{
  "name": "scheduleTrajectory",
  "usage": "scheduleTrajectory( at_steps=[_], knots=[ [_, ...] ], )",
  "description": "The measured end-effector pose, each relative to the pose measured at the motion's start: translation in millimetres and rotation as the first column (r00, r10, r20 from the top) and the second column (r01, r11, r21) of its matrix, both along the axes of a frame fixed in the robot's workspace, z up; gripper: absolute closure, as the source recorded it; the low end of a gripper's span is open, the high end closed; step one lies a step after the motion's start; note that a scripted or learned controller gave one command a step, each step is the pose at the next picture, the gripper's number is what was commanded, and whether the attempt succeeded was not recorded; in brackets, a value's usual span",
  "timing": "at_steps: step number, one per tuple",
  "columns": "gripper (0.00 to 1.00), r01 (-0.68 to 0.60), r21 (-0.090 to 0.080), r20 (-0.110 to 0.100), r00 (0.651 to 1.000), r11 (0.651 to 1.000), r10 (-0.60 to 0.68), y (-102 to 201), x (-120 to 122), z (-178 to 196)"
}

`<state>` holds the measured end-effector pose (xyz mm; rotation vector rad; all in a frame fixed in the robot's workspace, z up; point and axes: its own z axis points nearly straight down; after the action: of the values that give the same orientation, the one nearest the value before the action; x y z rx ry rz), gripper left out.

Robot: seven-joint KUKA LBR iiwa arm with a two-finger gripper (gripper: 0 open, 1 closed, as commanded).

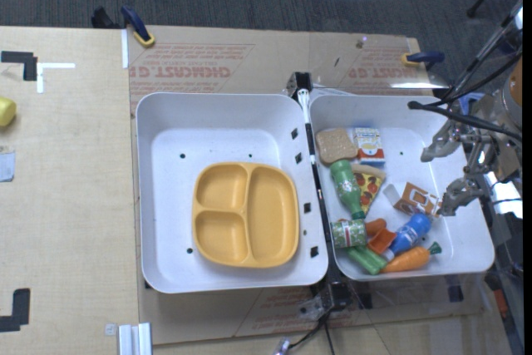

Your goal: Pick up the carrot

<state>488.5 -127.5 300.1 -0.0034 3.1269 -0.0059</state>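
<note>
Two shallow white plastic bins side by side: left bin and right bin. One yellow three-compartment plastic plate. One orange toy carrot. Two green toy bottles. One blue bottle. One slice of brown toy bread. One pizza slice. One small white carton. One green can.

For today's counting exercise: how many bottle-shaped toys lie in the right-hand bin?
2 clearly. A green bottle lies along the right bin's left side, below the bread slice. A blue bottle lies nearer the front, just above the carrot. The clutter may hide others.
</note>
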Motion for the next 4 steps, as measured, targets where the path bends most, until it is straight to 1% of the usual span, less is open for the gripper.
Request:
scheduleTrajectory(
  at_steps=[1,2,3,4],
  knots=[
    [0.0,-0.408,0.0,-0.007,0.913,0.913,0.408,-5,-4,66],
    [0.0,-0.161,0.003,-0.008,0.987,0.987,0.161,79,75,144],
    [0.0,-0.16,0.003,-0.009,0.987,0.987,0.16,79,75,144],
    [0.0,0.156,0.006,-0.008,0.988,0.988,-0.156,171,130,242]
  ],
)
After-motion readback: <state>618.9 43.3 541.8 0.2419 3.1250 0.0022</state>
